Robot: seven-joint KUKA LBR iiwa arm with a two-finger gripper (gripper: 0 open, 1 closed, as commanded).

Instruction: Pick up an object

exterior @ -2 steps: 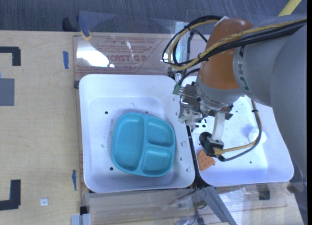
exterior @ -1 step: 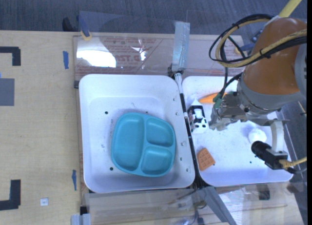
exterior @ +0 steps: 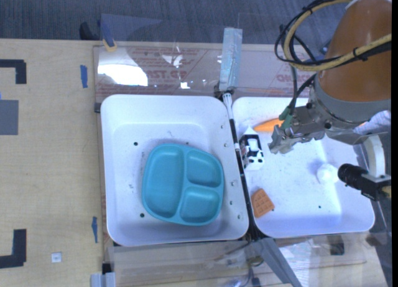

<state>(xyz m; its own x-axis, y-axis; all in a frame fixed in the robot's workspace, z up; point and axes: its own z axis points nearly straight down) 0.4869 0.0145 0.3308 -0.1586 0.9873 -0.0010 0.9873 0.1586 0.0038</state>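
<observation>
My gripper (exterior: 278,144) hangs over the back left part of the right bin (exterior: 348,217), reaching in from the right. Just behind it an orange carrot-like piece (exterior: 268,125) lies near the bin's back wall. A small black and white object (exterior: 252,149) sits by the bin's left wall, just left of my gripper. An orange waffle-like cracker (exterior: 262,202) lies at the front left of that bin. A small white lump (exterior: 326,172) rests right of centre. No object shows between the fingers.
The left bin (exterior: 118,124) holds a teal divided plate (exterior: 183,183). A clear plastic panel (exterior: 161,68) stands behind both bins. A black cylinder (exterior: 356,178) on the arm's side overhangs the right bin's right edge.
</observation>
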